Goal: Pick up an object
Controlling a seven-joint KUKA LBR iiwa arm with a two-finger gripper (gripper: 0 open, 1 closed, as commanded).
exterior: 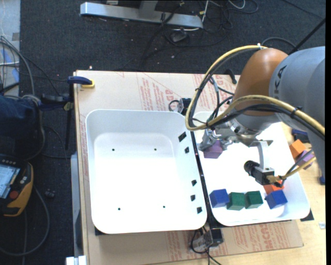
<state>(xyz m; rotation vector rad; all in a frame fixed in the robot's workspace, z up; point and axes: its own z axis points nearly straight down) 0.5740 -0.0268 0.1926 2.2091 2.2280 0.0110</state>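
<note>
The two-finger gripper sat low over the right white bin, right at its left wall, with a small purple block directly beneath it (honestly couldn't tell if the jaws were apart or together).

The floor is covered with a dark grey carpet. On it stands a bench topped with a light brown cardboard sheet that carries red printed letters. A blue and yellow clamp sits at the far left corner of this sheet. At the top, a flat grey metal base lies on the carpet, with black cables around it. At the left edge there is a dark blue object, thin wires, and lower a black and orange handheld device. The light is even and soft
</note>
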